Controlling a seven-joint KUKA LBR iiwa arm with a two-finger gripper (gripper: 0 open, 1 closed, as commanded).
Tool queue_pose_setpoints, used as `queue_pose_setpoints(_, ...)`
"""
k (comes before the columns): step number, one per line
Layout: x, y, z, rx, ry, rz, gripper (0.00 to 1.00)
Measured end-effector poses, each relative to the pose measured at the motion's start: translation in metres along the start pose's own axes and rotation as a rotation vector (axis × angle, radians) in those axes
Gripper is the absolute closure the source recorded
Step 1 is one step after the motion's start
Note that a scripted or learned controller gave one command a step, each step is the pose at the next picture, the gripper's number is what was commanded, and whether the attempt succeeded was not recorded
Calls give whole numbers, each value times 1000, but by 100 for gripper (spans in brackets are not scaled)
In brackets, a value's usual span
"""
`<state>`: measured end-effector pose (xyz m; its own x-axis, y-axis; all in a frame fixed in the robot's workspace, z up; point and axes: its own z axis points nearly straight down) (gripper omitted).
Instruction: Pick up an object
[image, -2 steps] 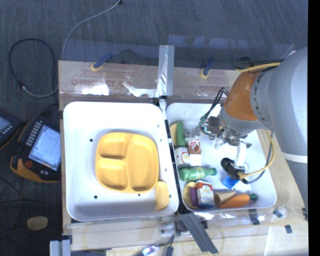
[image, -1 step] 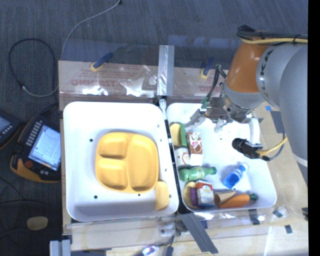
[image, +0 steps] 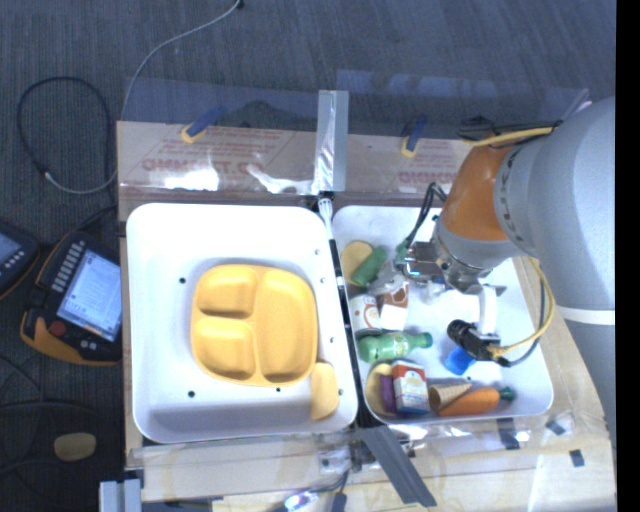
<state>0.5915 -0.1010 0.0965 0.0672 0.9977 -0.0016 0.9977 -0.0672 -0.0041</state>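
Note:
My gripper (image: 405, 272) is low over the upper left part of the right bin (image: 522, 305), with the orange-banded wrist behind it to the right. Just left of it lie a dark green vegetable (image: 368, 266) and a yellow round piece (image: 353, 257). Right below it is a brown and white item (image: 385, 305), and lower still a green bottle (image: 392, 345) lies on its side. Nothing can be seen held in the gripper.
At the right bin's front, a yellow bowl (image: 376, 398) holds a red carton (image: 408, 388), with a carrot (image: 468, 401) beside it and a small blue piece (image: 457, 360) above. The left bin (image: 160, 300) holds a yellow divided plate (image: 255, 322) and a yellow lump (image: 323, 390).

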Motion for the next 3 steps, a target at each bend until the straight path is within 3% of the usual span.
queue_pose_setpoints(1, 2, -26, -36, 2, 2, 126, 0)
queue_pose_setpoints(2, 2, -1, 7, -18, 2, 58, 0)
queue_pose_setpoints(3, 2, -2, 0, -12, 4, 57, 100)
